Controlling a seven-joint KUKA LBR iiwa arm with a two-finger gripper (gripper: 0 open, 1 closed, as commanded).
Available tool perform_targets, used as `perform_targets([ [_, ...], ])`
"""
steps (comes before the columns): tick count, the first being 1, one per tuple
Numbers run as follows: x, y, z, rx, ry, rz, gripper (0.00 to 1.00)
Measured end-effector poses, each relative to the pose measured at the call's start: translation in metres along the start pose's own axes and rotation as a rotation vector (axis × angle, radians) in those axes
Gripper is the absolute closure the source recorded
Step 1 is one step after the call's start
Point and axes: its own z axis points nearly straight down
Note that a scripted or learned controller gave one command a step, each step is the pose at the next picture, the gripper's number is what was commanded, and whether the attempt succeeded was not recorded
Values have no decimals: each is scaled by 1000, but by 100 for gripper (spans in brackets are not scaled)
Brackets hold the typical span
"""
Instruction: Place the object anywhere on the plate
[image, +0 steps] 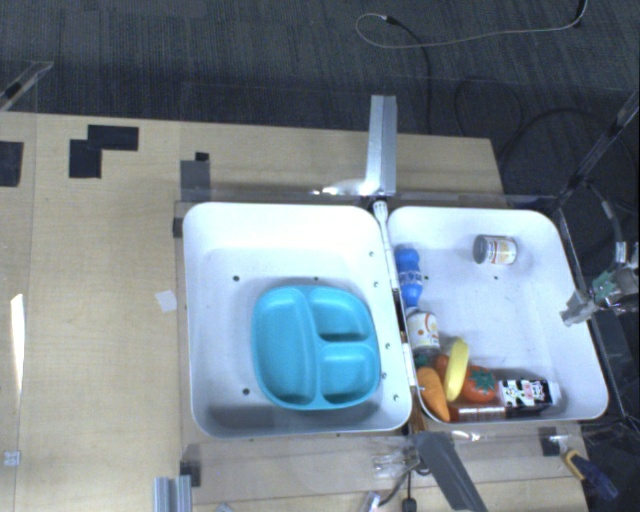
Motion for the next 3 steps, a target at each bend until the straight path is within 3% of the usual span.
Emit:
perform_targets([
  [1,52,106,-64,0,0,-150,100],
  [2,145,140,-10,3,1,-63,100],
  [3,227,100,-22,3,1,7,100],
])
